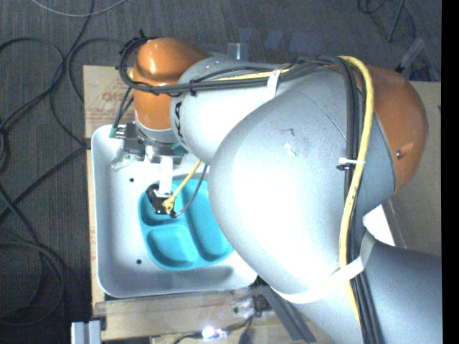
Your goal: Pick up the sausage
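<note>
My arm reaches in from the right and covers most of the view. Its orange band (161, 77) hangs over the far end of the left white bin (115, 256). Just below the band, my gripper (140, 147) points down at the bin's far left corner. A blue tray (179, 239) with shallow compartments lies in the bin's middle, just to the gripper's near right, and the arm covers its right part. Anything under the gripper or the arm is hidden.
The bin's bare white floor (118, 213) shows along the left and near sides. A brown board (100, 99) borders the bench at the far left. Dark carpet with cables (43, 156) lies beyond the bench.
</note>
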Robot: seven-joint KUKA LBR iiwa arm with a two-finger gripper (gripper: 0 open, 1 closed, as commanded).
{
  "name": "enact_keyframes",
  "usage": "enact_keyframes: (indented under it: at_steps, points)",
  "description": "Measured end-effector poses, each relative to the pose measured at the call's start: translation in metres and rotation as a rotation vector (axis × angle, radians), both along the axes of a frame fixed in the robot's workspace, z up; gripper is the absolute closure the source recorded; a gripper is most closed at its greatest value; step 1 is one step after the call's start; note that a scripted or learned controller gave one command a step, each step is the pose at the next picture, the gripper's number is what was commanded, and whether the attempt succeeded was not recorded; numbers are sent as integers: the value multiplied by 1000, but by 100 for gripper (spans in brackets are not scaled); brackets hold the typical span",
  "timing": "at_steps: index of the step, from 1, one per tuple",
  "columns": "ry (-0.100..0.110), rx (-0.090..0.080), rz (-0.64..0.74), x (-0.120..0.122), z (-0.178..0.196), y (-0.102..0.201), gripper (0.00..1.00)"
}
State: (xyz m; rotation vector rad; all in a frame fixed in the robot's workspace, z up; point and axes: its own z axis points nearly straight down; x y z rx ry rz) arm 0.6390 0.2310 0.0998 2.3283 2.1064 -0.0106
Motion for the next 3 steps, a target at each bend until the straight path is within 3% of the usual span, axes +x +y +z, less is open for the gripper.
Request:
enact_keyframes:
  at_steps: [1, 2, 3]
  points:
    - [-1, 2, -51, 17, 83, -131, 0]
    - [3, 6, 309, -54, 49, -119, 0]
    - [0, 7, 767, -44, 96, -98, 0]
